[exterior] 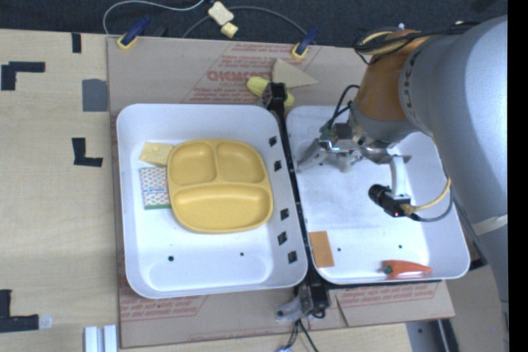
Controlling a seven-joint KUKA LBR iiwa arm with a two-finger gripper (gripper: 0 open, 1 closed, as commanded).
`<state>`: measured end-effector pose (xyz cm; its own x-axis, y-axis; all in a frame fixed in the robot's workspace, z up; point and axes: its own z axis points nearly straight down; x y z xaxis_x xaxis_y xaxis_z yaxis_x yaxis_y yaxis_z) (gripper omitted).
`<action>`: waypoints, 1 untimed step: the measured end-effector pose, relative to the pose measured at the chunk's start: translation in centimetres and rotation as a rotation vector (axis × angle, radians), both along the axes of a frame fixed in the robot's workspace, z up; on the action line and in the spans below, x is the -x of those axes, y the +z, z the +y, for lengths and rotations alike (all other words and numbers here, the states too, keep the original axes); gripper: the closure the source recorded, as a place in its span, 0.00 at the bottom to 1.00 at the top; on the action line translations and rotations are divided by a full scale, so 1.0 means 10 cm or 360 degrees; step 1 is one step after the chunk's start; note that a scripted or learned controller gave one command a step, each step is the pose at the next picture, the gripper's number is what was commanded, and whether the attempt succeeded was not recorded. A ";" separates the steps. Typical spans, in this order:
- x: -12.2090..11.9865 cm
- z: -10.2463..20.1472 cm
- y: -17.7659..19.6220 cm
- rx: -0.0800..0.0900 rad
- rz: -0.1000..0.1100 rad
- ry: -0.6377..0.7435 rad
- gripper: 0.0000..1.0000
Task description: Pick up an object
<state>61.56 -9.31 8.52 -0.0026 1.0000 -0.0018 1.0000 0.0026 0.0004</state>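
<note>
The left bin (132,260) holds a yellow divided plate (219,185) lying flat near its middle, three compartments facing up. Against the plate's left edge lie two small flat things: a pale yellow piece (155,152) by its upper-left corner and, just below that, a patterned sponge-like block (153,186) touching the plate's side.

The right bin (450,255) sits to the plate's right, the two bins meeting along a dark divider (286,177) with clips. In it, an orange flat card (320,248) lies just right of the divider, lower than the plate, and an orange carrot-like object (405,268) lies further right, against the bin's near wall — well apart from the plate.

The arm (462,95) reaches over the right bin, covering much of its far right part. The gripper (333,151) hangs low over the bin's upper left area, right of the plate's top edge — whether it is parted or closed cannot be told, and nothing is visibly in it. A cable with a black fitting (388,199) trails beneath the wrist.

Beyond the plate, on the cardboard, lie a yellow banana-like object (259,84) and a tan wedge (294,75).
</note>
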 end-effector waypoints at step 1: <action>-0.55 -0.18 0.00 -0.0001 -0.0006 0.0000 0.00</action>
